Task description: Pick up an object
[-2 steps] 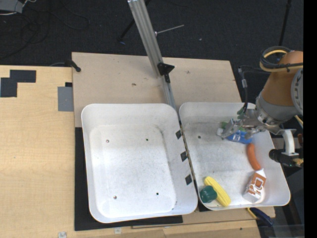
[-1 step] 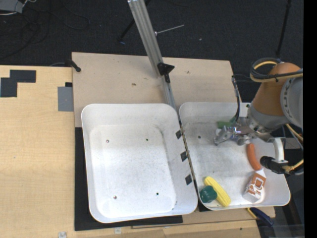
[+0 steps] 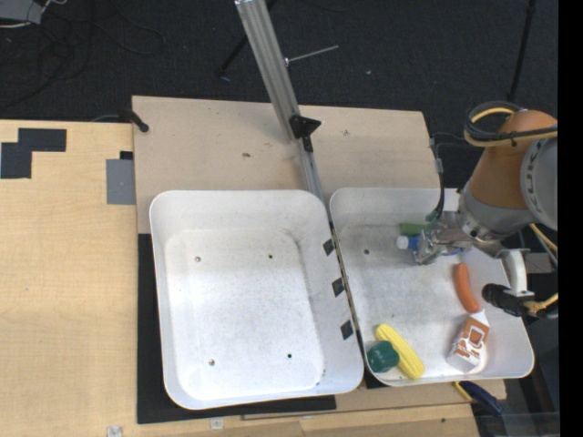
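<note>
In the camera view my gripper (image 3: 428,251) hangs low over the upper middle of the right bin (image 3: 383,209), reaching in from the right. A small blue and white object (image 3: 405,241) lies just left of it, touching or nearly touching. A green bit (image 3: 434,217) shows right behind the gripper. An orange sausage (image 3: 465,287) lies below and to the right of the gripper. An orange and white carton (image 3: 470,342) sits near the bin's front right corner. A yellow corn cob (image 3: 401,350) and a dark green piece (image 3: 382,359) rest together at the front.
The left bin (image 3: 182,209) stands beside the right one, joined by black clips (image 3: 339,286) along the shared rim. A slanted metal rail (image 3: 273,71) rises behind the bins. The arm's orange band (image 3: 503,167) and cables crowd the right side.
</note>
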`<state>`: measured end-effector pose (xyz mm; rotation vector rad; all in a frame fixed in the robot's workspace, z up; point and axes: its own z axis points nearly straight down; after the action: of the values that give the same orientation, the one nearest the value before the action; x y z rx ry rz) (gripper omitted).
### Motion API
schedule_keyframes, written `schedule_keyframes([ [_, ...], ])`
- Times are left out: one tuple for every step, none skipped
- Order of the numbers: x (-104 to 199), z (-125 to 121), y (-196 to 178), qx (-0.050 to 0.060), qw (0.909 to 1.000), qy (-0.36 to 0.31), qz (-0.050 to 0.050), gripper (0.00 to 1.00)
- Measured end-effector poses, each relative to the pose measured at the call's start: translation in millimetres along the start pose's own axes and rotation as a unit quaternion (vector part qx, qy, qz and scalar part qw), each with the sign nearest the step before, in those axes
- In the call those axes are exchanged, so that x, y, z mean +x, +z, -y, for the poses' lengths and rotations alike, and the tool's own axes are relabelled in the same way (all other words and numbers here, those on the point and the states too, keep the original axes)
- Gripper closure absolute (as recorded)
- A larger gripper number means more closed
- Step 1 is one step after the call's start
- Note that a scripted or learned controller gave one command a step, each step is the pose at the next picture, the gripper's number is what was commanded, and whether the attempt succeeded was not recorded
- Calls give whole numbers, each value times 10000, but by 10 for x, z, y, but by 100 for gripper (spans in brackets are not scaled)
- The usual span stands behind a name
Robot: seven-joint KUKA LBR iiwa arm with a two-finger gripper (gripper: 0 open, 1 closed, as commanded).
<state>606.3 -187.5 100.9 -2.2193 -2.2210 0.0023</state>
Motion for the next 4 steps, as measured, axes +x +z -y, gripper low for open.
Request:
schedule_keyframes([
  [-39, -9, -427, -23, 10000, 10, 6, 100],
  [-13, -12, -1061, -34, 10000, -11, 8, 100],
  [-14, -13, -1090, -8, 10000, -21, 2, 100],
  [479, -7, -1053, 7, 10000, -17, -12, 100],
])
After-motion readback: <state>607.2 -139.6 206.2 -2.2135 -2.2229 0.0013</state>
